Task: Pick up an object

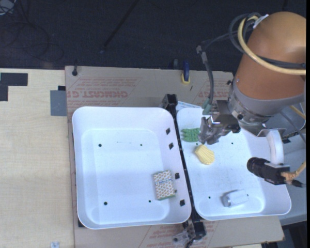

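Gripper (209, 137), finger state indiscernible, hovers at twelve o'clock of small ridged yellow plastic object (205, 154); approach underway, descent needed next.

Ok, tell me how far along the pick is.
Done: the arm has reached into the right bin, and its pincer sits low beside the green object, just above the yellow object. In hand: nothing visibly lifted; both objects lie on the bin floor. Left: grasping one and raising it. The grey cylinder and the patterned box in the left bin lie apart from the pincer.
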`<state>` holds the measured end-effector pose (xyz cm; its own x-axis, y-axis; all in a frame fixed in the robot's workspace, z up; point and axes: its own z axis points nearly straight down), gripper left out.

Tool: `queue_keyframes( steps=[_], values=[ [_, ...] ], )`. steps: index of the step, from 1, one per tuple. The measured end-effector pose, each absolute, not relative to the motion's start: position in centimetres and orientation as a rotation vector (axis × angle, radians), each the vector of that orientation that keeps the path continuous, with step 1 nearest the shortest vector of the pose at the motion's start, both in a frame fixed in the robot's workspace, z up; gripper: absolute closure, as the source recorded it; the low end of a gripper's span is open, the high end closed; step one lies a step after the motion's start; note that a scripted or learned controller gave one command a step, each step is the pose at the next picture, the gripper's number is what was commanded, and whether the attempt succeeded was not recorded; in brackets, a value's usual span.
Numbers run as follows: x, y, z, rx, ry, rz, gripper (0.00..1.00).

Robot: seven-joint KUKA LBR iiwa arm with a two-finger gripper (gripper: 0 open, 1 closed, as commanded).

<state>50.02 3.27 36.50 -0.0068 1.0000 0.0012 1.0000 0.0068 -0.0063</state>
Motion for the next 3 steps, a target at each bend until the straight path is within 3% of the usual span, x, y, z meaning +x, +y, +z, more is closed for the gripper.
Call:
queue_keyframes(
  steps=[1, 2, 3],
  values=[
    [49.3, 8.5, 41.6, -2.215, -2.228, -0.003, 1.00],
    [47.5, 11.6, 42.2, -2.216, -2.225, 0.002, 1.00],
    [47.6, 17.7, 47.6, -2.215, -2.228, -0.004, 1.00]
  ],
)
